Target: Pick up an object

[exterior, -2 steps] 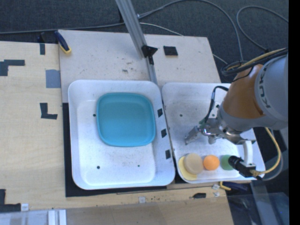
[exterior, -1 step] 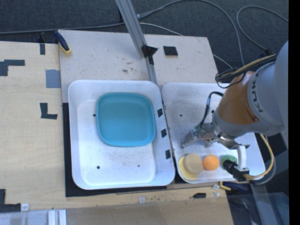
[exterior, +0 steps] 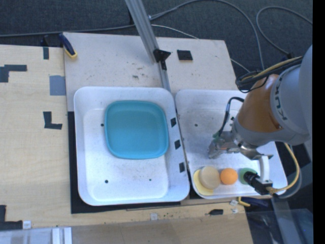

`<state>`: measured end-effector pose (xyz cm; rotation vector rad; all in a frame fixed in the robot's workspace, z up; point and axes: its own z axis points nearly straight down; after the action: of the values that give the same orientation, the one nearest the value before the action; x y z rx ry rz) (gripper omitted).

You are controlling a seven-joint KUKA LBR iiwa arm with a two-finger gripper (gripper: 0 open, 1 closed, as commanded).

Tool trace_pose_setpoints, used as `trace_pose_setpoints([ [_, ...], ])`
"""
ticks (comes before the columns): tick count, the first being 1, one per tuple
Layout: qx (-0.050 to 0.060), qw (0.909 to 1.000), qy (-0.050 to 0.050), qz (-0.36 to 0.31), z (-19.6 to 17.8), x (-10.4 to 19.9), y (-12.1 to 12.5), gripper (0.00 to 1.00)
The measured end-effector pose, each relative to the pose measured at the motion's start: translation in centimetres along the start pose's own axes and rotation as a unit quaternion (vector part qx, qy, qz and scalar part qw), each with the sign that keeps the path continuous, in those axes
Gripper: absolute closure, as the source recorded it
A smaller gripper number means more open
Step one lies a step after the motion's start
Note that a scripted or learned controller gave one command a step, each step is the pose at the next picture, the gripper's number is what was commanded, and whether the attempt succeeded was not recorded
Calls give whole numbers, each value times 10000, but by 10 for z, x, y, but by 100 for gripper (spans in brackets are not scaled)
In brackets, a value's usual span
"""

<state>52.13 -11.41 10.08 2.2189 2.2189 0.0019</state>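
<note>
In the right bin [exterior: 195, 113], along its near edge, lie a tan round object [exterior: 208, 176] on a small yellow dish [exterior: 199, 186], an orange ball [exterior: 228, 176] and a small green object [exterior: 247, 176] partly hidden by a black part of the arm. My gripper [exterior: 218, 149] hangs low over the bin's middle, just above and behind these objects, and nothing shows in it. A square teal plate [exterior: 136, 129] rests in the left bin [exterior: 89, 136].
The grey arm with its orange band [exterior: 259, 111] covers the right bin's right side. A metal pole [exterior: 147, 29] slants across the back board. Cables trail on the dark floor behind and at the bin's right corner.
</note>
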Motion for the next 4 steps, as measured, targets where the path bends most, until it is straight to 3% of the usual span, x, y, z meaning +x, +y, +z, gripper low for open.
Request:
trace_pose_setpoints([
  [3,3,10000,8,-4,-140,1,-6,100],
  [4,23,10000,14,-19,-134,47,8,100],
])
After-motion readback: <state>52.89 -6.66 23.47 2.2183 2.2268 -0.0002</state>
